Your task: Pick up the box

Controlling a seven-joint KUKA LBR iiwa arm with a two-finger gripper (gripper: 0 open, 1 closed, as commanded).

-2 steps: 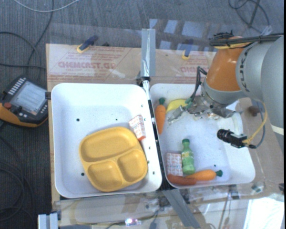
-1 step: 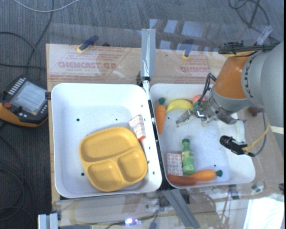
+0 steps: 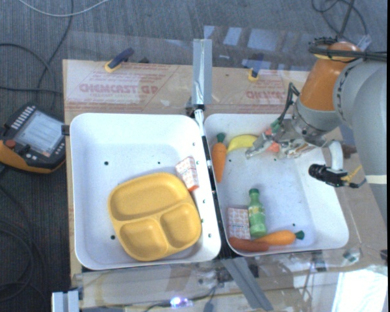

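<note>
A yellow tray lies in the left bin. The right bin holds a banana, a green bottle and two carrots — one by the divider, one at the near wall. A pendant sits on the floor, left of the bench.

My gripper hangs in the right bin, far end, just right of the banana. One carrot lies along that bin's left wall. Near end: box, bottle on its right, another carrot before both. Left bin: tray, second box behind it.
</note>
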